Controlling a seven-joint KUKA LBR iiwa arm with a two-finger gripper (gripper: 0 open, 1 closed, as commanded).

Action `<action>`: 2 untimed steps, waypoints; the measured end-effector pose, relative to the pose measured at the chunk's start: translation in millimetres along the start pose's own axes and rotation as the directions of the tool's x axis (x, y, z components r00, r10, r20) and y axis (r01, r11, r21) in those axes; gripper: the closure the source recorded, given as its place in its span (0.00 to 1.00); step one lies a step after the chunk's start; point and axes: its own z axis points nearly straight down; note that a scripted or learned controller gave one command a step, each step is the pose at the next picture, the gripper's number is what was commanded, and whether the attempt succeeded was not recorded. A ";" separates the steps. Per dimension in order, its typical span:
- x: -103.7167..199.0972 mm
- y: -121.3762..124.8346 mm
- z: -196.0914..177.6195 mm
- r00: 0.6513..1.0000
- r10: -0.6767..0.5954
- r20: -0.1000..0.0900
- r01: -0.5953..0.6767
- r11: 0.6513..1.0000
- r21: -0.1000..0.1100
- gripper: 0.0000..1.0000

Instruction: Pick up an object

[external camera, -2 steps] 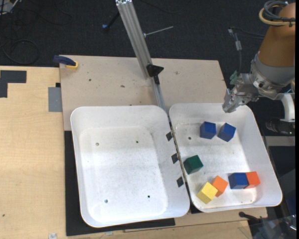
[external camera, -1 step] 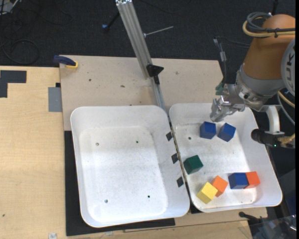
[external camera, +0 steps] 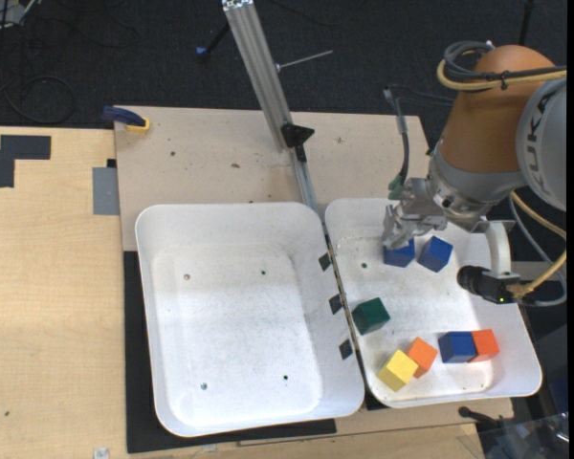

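My gripper [external camera: 403, 235] hangs low over the far part of the right bin [external camera: 517, 376], under the grey and orange arm. A blue block [external camera: 398, 254] lies right beneath it, partly hidden by it. I cannot tell whether the block is gripped or only touched. A second blue cube [external camera: 435, 253] sits just to its right, close beside it.
A dark green block [external camera: 370, 315] lies near the right bin's left wall. Along the front of that bin sit a yellow cube [external camera: 398, 369], an orange cube [external camera: 422, 354], a blue cube [external camera: 456, 347] and a red-orange cube [external camera: 485, 343]. The left bin [external camera: 172, 220] adjoins it.
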 end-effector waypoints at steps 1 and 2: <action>48.0 -30.6 9.2 1.000 -0.001 0.000 0.001 1.000 0.001 1.00; 99.1 -47.6 21.7 1.000 -0.001 0.000 0.001 1.000 0.000 1.00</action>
